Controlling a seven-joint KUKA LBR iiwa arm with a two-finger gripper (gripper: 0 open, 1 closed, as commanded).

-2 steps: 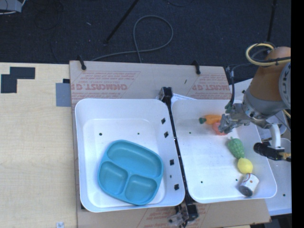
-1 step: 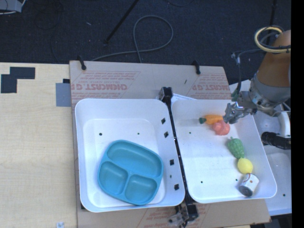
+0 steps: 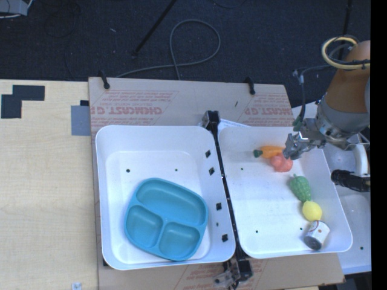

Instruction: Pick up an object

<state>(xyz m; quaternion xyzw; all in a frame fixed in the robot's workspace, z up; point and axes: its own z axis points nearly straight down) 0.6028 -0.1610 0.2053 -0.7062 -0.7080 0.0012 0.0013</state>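
Observation:
The right bin [image 3: 260,246] holds an orange carrot-like toy [image 3: 269,152], a pink-red toy [image 3: 282,163], a green bumpy toy [image 3: 300,188], a yellow lemon-like toy [image 3: 312,211] and a small white and grey cylinder [image 3: 316,234]. My gripper [image 3: 294,146] hangs over the far right part of this bin, just right of the orange toy and above the pink one. Its tips sit close to both toys, and nothing shows between them.
The left bin [image 3: 121,144] carries a blue compartment plate [image 3: 165,219]. A black divider [image 3: 219,186] runs between the bins. Cardboard [image 3: 175,104] lies under them, and cables cross the dark floor behind.

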